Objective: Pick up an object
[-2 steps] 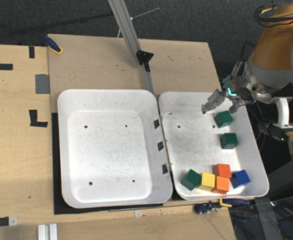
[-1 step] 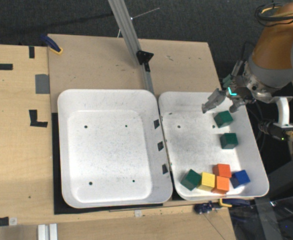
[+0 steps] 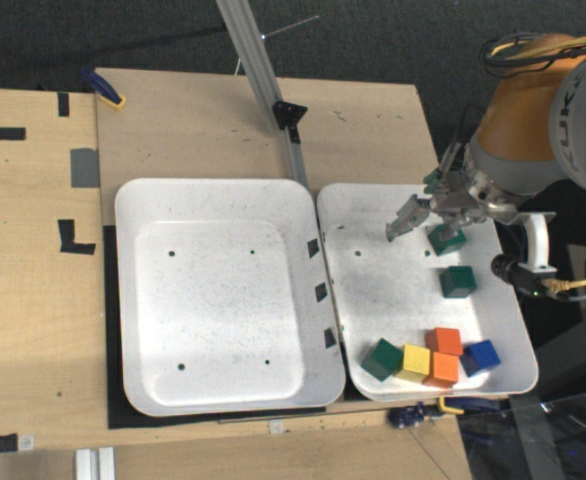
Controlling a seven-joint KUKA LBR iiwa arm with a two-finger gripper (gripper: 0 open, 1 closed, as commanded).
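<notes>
just beside jaws (image 3: 425, 223), green block (image 3: 447, 238)

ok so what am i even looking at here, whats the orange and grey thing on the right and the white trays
One camera looks down at a slant on a wooden bench. The orange and grey thing is a robot arm reaching in from the right. At its tip is a gripper, a two-finger claw for picking things up. It hangs over the right bin, close to a green block; whether it grips that block I cannot tell. Further blocks lie in that bin: a dark green one, and near the front edge green, yellow, two orange and blue. Beside it is the left bin.
</notes>
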